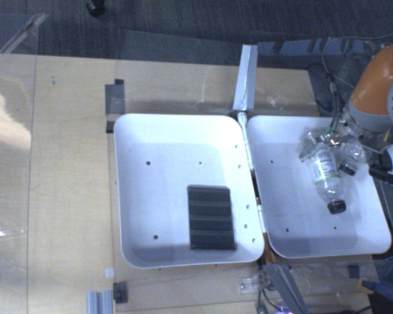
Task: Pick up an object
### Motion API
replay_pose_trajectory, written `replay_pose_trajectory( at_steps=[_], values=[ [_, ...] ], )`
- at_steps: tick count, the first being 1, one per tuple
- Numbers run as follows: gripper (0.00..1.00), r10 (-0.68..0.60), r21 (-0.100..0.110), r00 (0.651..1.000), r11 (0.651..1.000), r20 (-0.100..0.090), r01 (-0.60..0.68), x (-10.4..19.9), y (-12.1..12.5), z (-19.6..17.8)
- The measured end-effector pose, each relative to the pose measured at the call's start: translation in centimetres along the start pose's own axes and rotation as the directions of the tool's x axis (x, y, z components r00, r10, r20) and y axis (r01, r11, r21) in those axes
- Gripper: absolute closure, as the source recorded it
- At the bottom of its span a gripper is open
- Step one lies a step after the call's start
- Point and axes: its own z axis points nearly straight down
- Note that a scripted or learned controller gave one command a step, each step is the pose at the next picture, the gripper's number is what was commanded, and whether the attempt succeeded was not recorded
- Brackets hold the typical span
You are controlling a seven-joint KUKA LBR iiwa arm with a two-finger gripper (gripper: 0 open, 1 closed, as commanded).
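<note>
The approach step is judged in hand: the gripper (333,136) is positioned at the clear bottle (325,170) lying in the right bin (295,234). Jaw state cannot be told. A confirmed grasp is required next.

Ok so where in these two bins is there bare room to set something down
Left bin: bare floor all around the black ridged block, widest along the back wall and left side. Right bin: bare on its left half and front. Crowded at its back right, where the clear plastic bottle lies by the gripper.
</note>
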Motion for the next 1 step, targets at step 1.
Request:
replay_pose_trajectory(
  at_steps=[1],
  values=[
    [0.00, -0.064, -0.011, 0.998, 0.998, 0.002, 0.064, 1.42, -2.61, 0.07]
  ],
)
